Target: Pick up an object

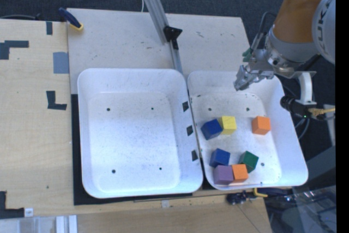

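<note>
Overhead, arm (pixel 302 13) reaching from right, tool (pixel 242 80) tilted down over right bin's (pixel 289 163) far edge, grip state unclear.

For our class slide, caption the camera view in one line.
Gripper above the right bin's far edge; seven blocks lie in the bin.

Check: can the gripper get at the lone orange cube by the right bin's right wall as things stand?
Probably yes. The gripper hangs over the right bin's far end, and the orange cube sits apart from the other blocks with bare floor around it. The nearby right wall could crowd one finger.
</note>
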`<state>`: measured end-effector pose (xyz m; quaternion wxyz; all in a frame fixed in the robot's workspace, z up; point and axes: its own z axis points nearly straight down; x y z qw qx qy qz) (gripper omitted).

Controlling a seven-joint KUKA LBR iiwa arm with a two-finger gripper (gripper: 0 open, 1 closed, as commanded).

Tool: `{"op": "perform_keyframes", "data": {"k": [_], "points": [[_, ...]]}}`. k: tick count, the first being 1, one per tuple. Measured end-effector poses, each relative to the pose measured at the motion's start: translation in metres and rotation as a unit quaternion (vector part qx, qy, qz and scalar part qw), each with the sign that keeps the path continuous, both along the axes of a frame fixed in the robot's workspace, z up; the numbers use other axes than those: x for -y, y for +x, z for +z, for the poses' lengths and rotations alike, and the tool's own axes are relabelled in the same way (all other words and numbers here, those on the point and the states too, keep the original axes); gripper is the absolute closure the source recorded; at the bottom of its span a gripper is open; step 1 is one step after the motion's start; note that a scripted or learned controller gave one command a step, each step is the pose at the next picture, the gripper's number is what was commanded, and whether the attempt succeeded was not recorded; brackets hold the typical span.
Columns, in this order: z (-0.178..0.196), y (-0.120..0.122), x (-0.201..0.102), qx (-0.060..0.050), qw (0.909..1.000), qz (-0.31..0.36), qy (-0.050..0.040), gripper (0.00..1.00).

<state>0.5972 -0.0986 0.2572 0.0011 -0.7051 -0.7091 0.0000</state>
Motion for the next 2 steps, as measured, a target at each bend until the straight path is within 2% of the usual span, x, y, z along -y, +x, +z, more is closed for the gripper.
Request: {"op": "perform_keyframes", "data": {"k": [2], "points": [[0.003, -0.037, -0.090, 0.000, 1.0000, 0.001, 0.0003, 1.00]]}}
